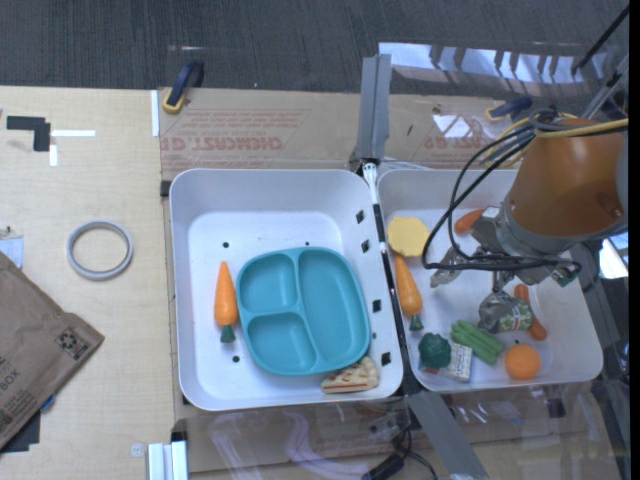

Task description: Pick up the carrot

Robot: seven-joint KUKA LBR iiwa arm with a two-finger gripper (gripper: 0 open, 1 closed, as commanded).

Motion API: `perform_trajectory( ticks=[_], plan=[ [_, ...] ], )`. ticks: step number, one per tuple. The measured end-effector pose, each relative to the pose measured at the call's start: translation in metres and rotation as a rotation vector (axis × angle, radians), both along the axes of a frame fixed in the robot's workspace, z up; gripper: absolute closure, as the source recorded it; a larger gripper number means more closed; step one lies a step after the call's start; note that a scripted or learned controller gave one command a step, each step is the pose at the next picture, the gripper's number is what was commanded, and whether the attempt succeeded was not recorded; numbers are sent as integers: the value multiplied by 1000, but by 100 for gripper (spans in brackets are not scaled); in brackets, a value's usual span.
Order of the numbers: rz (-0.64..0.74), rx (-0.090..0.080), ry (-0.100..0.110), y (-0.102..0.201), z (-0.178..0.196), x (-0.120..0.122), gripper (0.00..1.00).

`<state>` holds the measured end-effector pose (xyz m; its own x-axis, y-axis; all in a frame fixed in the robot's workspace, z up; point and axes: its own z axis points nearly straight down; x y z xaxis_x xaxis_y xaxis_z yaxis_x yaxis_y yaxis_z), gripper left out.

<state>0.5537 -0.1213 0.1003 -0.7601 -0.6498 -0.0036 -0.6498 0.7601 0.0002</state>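
One carrot [225,294] lies in the left bin [190,268], just left of the teal plate, with its green end toward the front. A second carrot [406,285] lies along the left wall of the right bin [580,313]. My gripper [499,298] hangs low in the right half of the right bin, below the orange band of the arm [570,178]. It is directly over a small tin can [506,316], well to the right of the second carrot. The wrist and cables hide its tip.
A teal divided plate [300,310] fills the left bin's middle, with a sandwich piece [350,376] at its front edge. The right bin also holds a yellow round item [407,235], broccoli [434,350], a green vegetable [477,340] and an orange [521,361].
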Motion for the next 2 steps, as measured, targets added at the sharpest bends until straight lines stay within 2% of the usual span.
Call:
perform_trajectory(
  ticks=[1, 2],
  plan=[
    [-127, 0, 1, 0, -8, -34, 0],
    [202, 0, -2, 26, -8, -10, 0]
  ],
)
